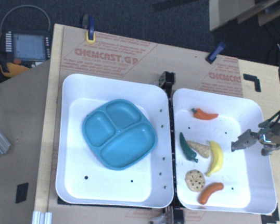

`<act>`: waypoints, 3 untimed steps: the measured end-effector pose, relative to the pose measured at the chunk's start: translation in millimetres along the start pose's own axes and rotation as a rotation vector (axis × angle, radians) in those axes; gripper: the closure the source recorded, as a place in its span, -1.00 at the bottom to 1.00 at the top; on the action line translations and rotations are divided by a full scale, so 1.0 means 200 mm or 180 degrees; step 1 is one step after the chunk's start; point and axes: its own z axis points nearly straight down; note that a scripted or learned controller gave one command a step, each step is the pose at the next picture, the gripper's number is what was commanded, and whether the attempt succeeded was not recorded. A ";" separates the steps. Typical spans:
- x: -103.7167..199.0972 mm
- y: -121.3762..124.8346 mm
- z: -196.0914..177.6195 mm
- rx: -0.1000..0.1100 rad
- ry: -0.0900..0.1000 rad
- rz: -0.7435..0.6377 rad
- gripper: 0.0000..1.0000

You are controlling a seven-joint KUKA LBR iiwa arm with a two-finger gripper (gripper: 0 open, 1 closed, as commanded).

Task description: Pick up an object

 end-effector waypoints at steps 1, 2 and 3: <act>-0.01 0.03 0.22 0.0018 0.0006 0.0002 -1.00; -0.05 0.02 0.50 0.0008 0.0003 0.0003 -1.00; -0.09 0.04 0.74 0.0019 0.0007 0.0003 -1.00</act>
